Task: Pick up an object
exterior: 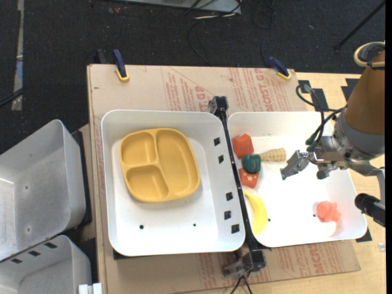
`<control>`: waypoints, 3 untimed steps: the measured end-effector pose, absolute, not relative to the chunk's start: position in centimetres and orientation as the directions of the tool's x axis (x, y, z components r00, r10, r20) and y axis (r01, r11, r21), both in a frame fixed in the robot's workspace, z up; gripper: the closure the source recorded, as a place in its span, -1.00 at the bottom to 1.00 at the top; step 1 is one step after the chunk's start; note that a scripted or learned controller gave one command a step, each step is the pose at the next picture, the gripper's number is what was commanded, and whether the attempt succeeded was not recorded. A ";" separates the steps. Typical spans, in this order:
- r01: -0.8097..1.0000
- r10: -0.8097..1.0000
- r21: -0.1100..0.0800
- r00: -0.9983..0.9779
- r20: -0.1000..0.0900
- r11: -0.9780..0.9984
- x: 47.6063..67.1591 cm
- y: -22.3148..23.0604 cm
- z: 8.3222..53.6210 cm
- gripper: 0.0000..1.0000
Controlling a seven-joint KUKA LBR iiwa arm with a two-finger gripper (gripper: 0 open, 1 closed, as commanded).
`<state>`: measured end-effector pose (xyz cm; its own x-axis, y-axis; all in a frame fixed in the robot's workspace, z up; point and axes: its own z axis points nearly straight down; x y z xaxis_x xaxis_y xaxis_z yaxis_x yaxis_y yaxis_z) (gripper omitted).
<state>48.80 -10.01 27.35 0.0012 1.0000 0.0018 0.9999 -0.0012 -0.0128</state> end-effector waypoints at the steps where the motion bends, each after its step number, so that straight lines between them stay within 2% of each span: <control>1: 1.000 1.000 -0.004 -0.001 0.000 0.001 49.0 -10.0 27.8 -1.00; 2: 1.000 1.000 -0.009 0.002 0.001 -0.002 49.4 -9.9 23.1 -1.00; 3: 1.000 1.000 -0.010 0.002 0.002 -0.002 49.3 -9.4 16.6 -1.00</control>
<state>49.30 -9.44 16.56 0.0022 1.0000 0.0023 0.9999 -0.0022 -0.0103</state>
